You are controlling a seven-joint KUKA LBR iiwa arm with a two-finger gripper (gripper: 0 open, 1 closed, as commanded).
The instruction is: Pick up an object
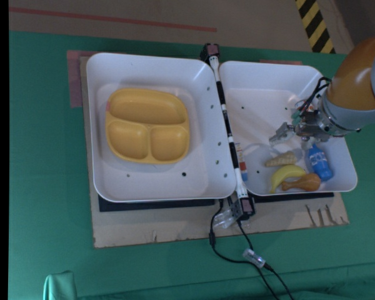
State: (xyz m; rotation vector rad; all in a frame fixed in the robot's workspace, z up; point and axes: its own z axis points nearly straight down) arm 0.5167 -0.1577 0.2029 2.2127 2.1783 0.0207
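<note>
Green tabletop (44, 167), with a flat sheet of cardboard (156, 230) under two white bins. Left bin (103, 186) holding a yellow divided plate (147, 125), three compartments, lying flat near the middle. Right bin (262, 74) just beside it, the two rims meeting along a black-and-white strip (228, 136). Black cable (228, 245) trailing from the near end of that strip toward the front edge. Red line (112, 19) on the tan floor beyond; yellow-and-black hazard stripe (312, 11) at the far right.
</note>
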